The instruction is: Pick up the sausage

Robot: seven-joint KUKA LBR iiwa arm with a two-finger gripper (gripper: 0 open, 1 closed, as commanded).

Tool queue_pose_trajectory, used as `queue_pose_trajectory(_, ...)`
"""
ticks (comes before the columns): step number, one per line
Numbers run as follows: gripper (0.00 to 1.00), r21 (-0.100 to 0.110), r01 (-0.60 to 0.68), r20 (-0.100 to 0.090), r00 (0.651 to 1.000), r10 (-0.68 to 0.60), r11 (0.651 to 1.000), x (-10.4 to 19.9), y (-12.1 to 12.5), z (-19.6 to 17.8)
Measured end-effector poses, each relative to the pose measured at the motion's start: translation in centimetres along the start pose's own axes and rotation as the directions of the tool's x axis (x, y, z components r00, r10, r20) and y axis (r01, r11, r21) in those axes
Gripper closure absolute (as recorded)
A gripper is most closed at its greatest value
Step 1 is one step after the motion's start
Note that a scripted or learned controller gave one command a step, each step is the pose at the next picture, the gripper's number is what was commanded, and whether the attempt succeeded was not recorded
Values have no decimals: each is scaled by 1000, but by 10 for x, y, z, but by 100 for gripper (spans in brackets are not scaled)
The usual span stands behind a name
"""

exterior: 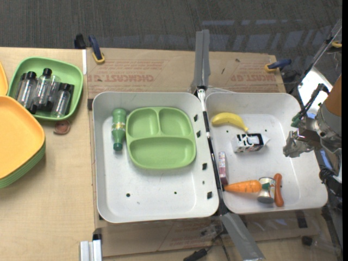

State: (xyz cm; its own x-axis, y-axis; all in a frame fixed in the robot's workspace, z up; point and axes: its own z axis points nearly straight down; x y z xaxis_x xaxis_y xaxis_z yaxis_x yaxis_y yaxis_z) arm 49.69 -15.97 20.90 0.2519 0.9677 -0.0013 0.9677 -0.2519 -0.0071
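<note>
The sausage [278, 190], a slim orange-red link, lies upright along the front right of the right bin [288, 113], touching a small tin can [266, 190]. My gripper [294, 144] hangs over the right bin's right side, above and a little right of the sausage, well apart from it. Nothing shows between its fingers.
In the right bin lie a banana [230, 120], a black-and-white carton [249, 142], a carrot [242, 187] and a thin pink tube [222, 165]. The left bin [109, 189] holds a green divided plate [161, 137] and a green bottle [118, 128]. Orange plates [19, 143] and a green tray of bottles [46, 87] sit far left.
</note>
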Motion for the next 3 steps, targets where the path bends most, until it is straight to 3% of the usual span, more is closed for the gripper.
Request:
queue_pose_trajectory(1,100,-3,-261,-1,965,261,965,-25,25,118)
queue_pose_trajectory(2,100,0,-515,-3,857,515,857,-23,-15,119)
queue_pose_trajectory(3,100,-1,-800,-3,600,800,600,12,-23,119)
